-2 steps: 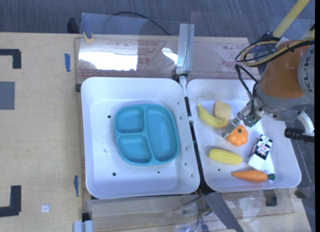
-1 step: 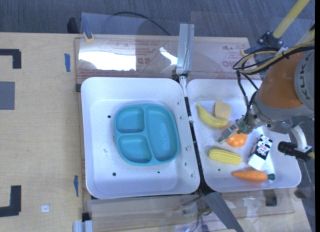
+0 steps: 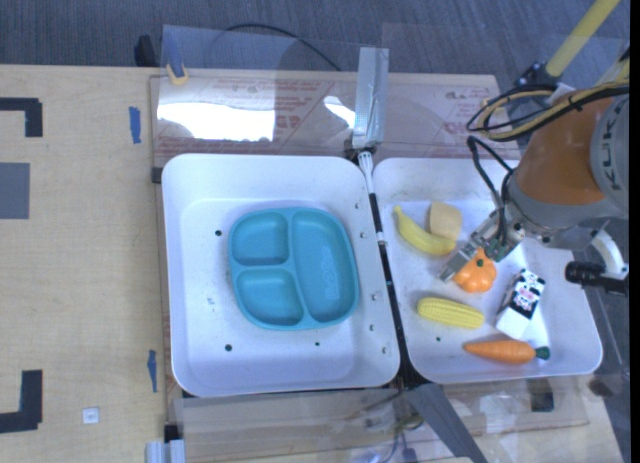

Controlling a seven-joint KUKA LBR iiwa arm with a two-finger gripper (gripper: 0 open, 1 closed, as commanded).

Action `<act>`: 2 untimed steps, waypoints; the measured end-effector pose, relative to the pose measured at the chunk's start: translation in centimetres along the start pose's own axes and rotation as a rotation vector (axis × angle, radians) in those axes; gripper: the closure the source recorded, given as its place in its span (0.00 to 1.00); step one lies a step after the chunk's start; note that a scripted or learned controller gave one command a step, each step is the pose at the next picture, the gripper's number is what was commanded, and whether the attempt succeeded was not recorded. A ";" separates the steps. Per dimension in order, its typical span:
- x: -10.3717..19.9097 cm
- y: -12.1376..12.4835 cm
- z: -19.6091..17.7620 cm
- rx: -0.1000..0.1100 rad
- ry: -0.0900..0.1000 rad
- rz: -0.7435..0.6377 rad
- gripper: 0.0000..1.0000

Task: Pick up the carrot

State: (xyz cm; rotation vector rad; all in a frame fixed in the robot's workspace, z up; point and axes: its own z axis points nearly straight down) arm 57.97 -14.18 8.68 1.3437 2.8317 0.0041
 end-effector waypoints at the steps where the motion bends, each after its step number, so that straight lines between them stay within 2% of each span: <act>1: -5.1 0.1 -9.2 -0.002 -0.006 0.007 0.00; 2: -1.9 -2.4 -2.5 -0.014 -0.015 0.042 0.00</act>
